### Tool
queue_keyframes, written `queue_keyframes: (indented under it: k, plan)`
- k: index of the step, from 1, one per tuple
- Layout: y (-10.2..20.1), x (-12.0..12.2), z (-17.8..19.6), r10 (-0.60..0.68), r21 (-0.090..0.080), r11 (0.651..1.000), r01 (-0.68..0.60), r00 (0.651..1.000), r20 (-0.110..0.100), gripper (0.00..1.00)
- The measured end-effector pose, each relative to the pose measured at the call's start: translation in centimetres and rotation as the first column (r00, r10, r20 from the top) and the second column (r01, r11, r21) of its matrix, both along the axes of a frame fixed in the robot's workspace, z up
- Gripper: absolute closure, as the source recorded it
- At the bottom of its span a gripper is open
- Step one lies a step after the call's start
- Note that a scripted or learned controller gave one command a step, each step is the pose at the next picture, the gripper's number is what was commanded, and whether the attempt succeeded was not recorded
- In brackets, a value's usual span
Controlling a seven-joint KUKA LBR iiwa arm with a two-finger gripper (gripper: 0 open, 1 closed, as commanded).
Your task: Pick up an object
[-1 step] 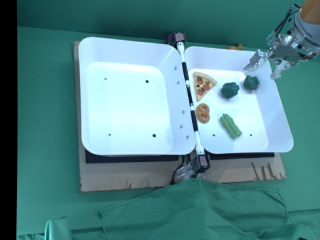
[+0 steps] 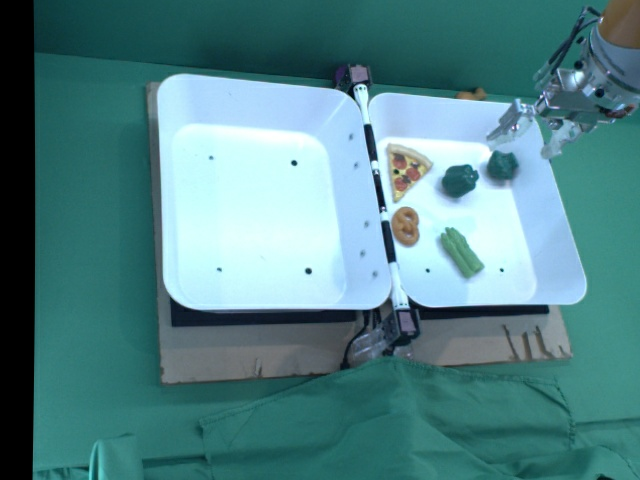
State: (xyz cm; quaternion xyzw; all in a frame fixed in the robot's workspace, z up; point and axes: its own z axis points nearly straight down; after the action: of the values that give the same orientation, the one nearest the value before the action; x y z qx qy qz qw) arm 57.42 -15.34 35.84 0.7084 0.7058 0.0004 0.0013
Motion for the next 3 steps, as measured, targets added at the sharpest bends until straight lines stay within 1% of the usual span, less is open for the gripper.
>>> queue_keyframes:
  k: [1, 2, 3]
  plan:
    - [-0.1, -0.3, -6.0, -0.001, 0.000, 1.000, 0.001, 1.000, -0.005, 0.00]
    - [0.4, 0.2, -11.8, 0.000, 0.001, 1.000, 0.000, 1.000, -0.005, 0.00]
    - [0.1, 1.2, -17.2, 0.000, -0.001, 1.000, 0.000, 1.000, -0.002, 0.00]
